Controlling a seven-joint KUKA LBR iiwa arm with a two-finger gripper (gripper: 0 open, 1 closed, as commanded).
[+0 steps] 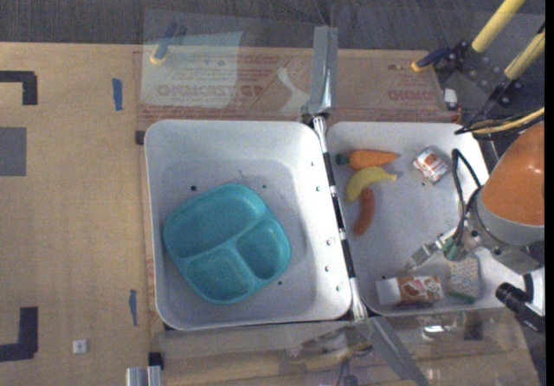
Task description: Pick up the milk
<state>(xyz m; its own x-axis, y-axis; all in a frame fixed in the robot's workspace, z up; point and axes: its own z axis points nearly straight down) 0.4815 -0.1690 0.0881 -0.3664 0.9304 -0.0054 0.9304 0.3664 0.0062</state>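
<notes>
on the bench [69,228], listed from largest to smallest: two shallow white bins side by side. left bin [173,151] holds a teal divided plate [227,242], lying flat and slightly turned, with three compartments and nothing in them. right bin [394,228] holds the working stock. arm [518,189], grey with orange band, reaches over the right bin's near right corner. gripper [441,247] hangs low just under the wrist, pointing toward the bin's near wall; whether it is spread or closed cannot be told at this size, and nothing is seen held by it. milk [414,290], a small carton lying on its side, long axis running left to right, rests against the near wall of the right bin, just below and a little left of the gripper, apart from it. patterned packet [464,277] lies just beside the carton's right end, close under the wrist. carrot [372,157], banana [369,180] and sausage [364,210] sit stacked in a column at the bin's far left, well apart from the milk. small wrapped item [430,164] sits at the far side, also well apart. handling note, as judgement: the step in hand is the approach to the carton. a good grasp would centre over the carton's middle, span its short width and not its length, and come down straight. the near wall leaves little room on that side, so one finger may strike the rim; the packet alongside could be caught too if the descent drifts right.
</notes>
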